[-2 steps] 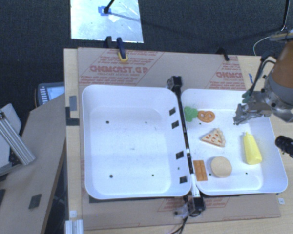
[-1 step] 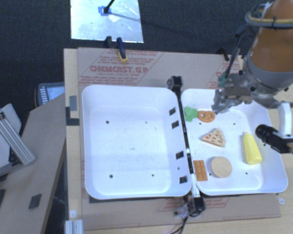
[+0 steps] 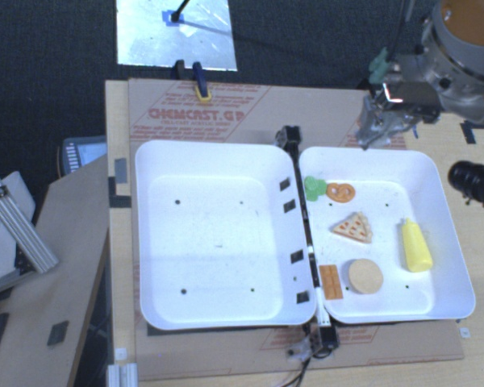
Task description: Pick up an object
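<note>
Hovering over the far rim of the right bin, the gripper hangs apart from every object; whether it is released or clenched I cannot tell.

Two white bins sit side by side on the bench. Five objects lie in the right bin, one of each: a green piece touching a pretzel near the far left corner, a wedge-shaped waffle slice in the middle, a yellow bottle lying toward the right wall, and a round tan cookie toward the near side. An orange cracker rests just beside the cookie, at the divider next to the left bin.
</note>
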Motion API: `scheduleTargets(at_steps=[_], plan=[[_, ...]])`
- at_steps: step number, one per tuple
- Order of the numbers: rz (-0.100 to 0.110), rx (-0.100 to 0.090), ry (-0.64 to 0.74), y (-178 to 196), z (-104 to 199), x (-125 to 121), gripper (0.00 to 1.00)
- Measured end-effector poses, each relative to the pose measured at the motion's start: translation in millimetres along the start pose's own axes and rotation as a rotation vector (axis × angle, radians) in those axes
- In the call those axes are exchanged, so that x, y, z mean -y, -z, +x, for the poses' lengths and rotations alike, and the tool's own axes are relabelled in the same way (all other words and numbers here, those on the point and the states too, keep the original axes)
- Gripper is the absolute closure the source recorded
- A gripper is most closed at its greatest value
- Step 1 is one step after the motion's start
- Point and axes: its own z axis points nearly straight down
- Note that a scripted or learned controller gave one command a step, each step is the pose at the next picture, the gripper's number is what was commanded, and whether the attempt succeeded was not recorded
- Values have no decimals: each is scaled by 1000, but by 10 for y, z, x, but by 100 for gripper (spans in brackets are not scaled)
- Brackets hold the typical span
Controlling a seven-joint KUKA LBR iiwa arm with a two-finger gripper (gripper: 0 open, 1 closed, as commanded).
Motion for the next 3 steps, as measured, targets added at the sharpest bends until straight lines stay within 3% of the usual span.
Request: scheduleTargets(at_steps=[1,2,3], plan=[[22,5,1,-595,1025,-430,100],[9,2,-5,105,1625,-1058,100],[18,5,-17,98,827,-324,100]])
